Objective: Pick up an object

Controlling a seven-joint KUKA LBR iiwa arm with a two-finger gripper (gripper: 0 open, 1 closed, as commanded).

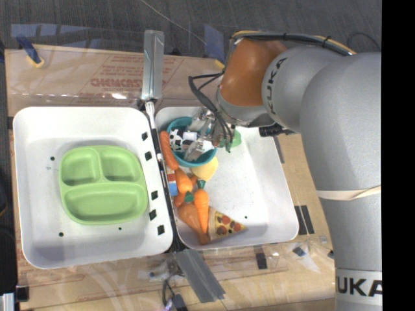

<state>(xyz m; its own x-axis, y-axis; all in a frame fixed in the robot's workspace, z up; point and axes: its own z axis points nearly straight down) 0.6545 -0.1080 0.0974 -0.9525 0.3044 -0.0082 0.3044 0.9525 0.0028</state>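
My gripper [206,133] sits low over the back left corner of the right bin [272,193], directly above a teal bowl [188,153] that holds a small black-and-white item; I cannot tell whether it grips anything. Just in front of the bowl lies a smooth yellow rounded piece [207,169], then glossy orange toy carrots [198,203] bunched along the bin's left wall, and a flat pizza-slice toy [225,225] nearest the front. The grey arm [331,128] bends in from the right, its orange band [249,70] above the wrist. The left bin [32,173] holds a matte green divided plate [102,184].
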